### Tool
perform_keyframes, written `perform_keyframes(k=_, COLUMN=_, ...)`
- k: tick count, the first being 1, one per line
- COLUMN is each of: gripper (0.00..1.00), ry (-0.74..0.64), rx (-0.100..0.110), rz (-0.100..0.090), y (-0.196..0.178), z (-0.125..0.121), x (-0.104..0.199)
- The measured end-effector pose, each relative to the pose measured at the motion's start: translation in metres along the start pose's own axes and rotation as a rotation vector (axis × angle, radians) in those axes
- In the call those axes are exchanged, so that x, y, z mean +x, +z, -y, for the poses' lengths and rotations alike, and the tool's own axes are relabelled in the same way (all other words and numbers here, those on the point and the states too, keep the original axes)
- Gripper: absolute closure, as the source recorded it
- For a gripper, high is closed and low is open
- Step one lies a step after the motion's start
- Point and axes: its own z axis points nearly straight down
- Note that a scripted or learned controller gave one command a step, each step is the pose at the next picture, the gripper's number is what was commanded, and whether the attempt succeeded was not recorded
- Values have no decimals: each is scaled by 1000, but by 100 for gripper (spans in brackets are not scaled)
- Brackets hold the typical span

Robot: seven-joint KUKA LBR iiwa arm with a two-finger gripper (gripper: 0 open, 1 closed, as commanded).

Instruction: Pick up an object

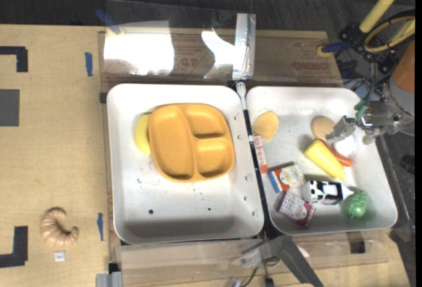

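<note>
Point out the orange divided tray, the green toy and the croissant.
orange divided tray [191, 142], camera view, on the middle divider.
green toy [357, 205], camera view, on its body's middle.
croissant [59, 225], camera view, on its curved middle.

Two white bins [125, 167]; one orange divided tray [191, 140]; one croissant [59, 226].

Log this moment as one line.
gripper: over right bin, nothing visibly held | nearest: yellow wedge | left bin: orange tray

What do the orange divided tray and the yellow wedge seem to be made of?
The orange divided tray in the left white bin looks like moulded plastic: uniform colour, rounded compartments, soft sheen. The yellow wedge in the right white bin also looks like smooth plastic, possibly toy cheese.
</note>
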Motion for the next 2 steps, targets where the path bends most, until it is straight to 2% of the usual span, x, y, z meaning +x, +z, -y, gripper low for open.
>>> perform_keyframes(k=1, gripper=0, ry=171, rx=-7, rz=2, y=121, z=10, x=-4)
perform_keyframes(k=2, gripper=100, ry=173, rx=-12, rz=4, y=110, z=9, x=-5)
